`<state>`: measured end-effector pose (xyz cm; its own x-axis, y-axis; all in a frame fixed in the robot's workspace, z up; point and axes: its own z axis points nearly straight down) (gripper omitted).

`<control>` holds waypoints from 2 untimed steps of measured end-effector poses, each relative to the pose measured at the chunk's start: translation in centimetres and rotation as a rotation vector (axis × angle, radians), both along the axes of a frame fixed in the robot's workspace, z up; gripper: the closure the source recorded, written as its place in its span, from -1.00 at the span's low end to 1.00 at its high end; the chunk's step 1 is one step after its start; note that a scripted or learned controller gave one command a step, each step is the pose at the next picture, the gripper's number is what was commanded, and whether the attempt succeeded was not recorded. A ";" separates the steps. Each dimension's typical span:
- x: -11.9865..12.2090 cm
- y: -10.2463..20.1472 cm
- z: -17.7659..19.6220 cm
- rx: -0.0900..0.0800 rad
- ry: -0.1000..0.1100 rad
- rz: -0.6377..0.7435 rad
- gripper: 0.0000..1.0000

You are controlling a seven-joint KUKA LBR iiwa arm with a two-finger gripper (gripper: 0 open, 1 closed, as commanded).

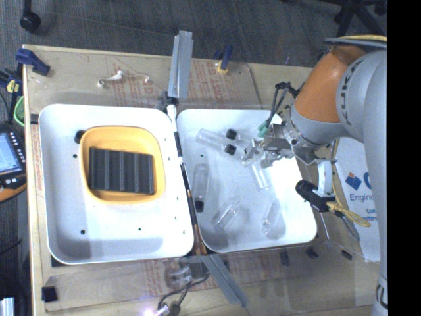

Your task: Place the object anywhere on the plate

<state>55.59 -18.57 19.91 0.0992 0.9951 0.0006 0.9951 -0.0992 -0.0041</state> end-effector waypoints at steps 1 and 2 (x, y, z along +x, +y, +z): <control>3.9 6.5 5.4 0.000 -0.002 0.184 1.00; 5.7 11.8 1.8 0.002 0.001 0.439 1.00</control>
